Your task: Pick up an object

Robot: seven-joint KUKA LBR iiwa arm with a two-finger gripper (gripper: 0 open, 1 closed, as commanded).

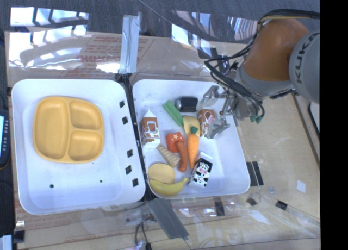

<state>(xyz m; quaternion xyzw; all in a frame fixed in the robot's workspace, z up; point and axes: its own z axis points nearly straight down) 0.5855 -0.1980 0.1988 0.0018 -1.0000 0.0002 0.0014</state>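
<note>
Thing to grab: the small brown carton [206, 120] sits in the right bin [234, 167], near its far right side, right between the gripper's fingers.
Gripper: the gripper [216, 111] is spread wide open, one finger above the carton and one below it. It holds nothing yet (the fingers are not squeezing the carton).
Which way: the carton is straight under the gripper, so my guess is the next move is to close, not to slide sideways. The carton stands a bit tall, top to bottom in the view, and the fingers line up along that same way.
Close neighbours: a yellow piece [191, 125] touches the carton on its left. A black roll [186, 103] and a green stick [174, 113] lie just up and left.
Further out: a carrot [193, 148], a red block [174, 140], another little carton [150, 128], a cow box [202, 173] and a banana [167, 187] fill the middle of the bin.
Other bin: the left bin [32, 189] holds a yellow tray [68, 129], well apart.
Watch out: the yellow piece may get pinched too.
</note>
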